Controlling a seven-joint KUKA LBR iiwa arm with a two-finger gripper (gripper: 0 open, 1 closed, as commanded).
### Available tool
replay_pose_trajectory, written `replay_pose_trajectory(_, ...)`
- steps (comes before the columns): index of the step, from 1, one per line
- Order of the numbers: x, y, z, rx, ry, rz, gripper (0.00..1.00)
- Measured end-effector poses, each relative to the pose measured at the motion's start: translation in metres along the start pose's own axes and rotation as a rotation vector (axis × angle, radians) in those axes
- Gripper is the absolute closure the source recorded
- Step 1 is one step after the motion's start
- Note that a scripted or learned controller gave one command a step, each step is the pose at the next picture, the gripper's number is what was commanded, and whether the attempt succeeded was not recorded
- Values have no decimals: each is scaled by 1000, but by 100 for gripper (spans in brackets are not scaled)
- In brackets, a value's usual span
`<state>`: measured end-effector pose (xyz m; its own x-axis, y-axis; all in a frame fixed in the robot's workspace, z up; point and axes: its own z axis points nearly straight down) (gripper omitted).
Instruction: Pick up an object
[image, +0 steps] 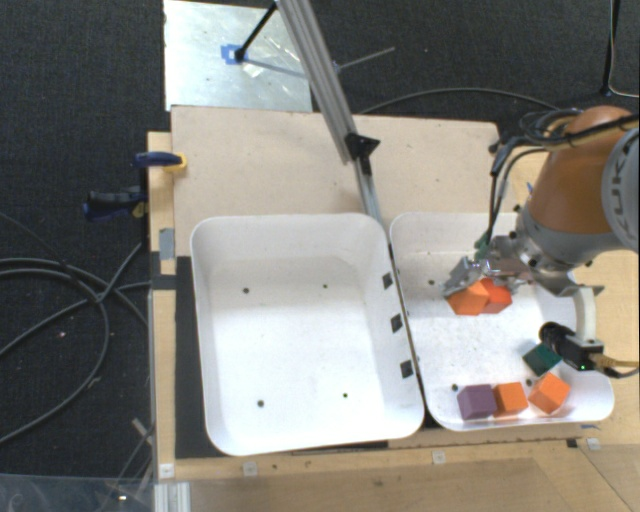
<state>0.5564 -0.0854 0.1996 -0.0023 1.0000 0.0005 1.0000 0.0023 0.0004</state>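
In the right bin (432, 224), two orange blocks (480, 298) lie touching each other near the middle. My gripper (474, 274) hangs directly over their upper left edge, very close to or touching them. The grey arm with its orange band (577, 190) reaches in from the right above it. Along the bin's front edge sit a purple block (477, 401), an orange block (511, 398) and another orange block (549, 393). A dark green block (541, 358) lies just behind those, near the right wall.
The left bin (290, 224) stands beside the right one, their walls meeting in the middle. A slanted metal pole (330, 95) crosses above the bench and ends near the bins' shared back corner. Clamps (150, 162) grip the bench's left edge.
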Motion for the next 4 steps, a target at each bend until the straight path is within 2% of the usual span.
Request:
replay_pose_trajectory(1, 5, -6, 103, -2, 0, 0, 0)
replay_pose_trajectory(2, 4, -6, 92, -3, 0, -2, 100)
replay_pose_trajectory(3, 89, 4, 5, -9, 2, -10, 100)
replay_pose_trajectory(4, 171, -2, 10, 1, 4, -12, 100)
